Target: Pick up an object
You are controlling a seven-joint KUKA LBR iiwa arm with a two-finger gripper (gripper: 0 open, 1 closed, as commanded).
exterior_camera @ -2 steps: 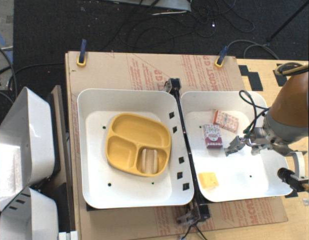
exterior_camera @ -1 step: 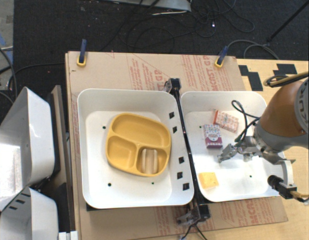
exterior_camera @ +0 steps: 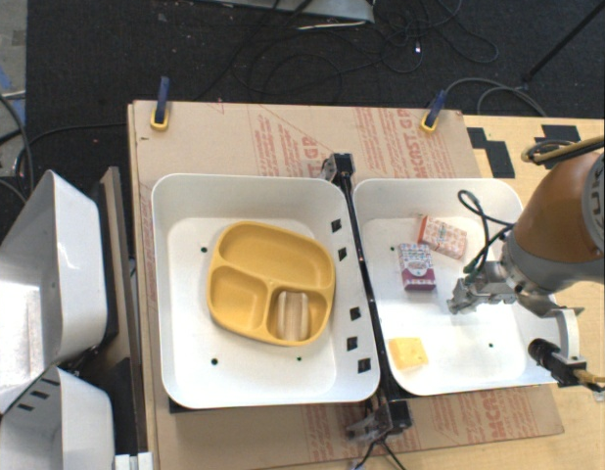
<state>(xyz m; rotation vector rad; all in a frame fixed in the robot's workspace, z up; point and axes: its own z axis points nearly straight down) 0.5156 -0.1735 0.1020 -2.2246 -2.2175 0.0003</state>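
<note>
In the right bin (exterior_camera: 498, 372) lie a purple and white packet (exterior_camera: 417, 266), a pink and white snack pack (exterior_camera: 443, 235) behind it, and a yellow sponge-like block (exterior_camera: 408, 352) near the front. My gripper (exterior_camera: 466, 296) hangs low over the bin floor, just right of the purple packet and apart from it. The grey and orange arm above it hides much of the right side of the bin. Nothing shows between the fingers.
The left bin (exterior_camera: 180, 262) holds a yellow divided plate (exterior_camera: 246, 272) with a tan cylindrical piece (exterior_camera: 291, 313) in one compartment. A black divider (exterior_camera: 359, 272) runs between the bins. White tubs (exterior_camera: 48, 272) stand off the bench to the left.
</note>
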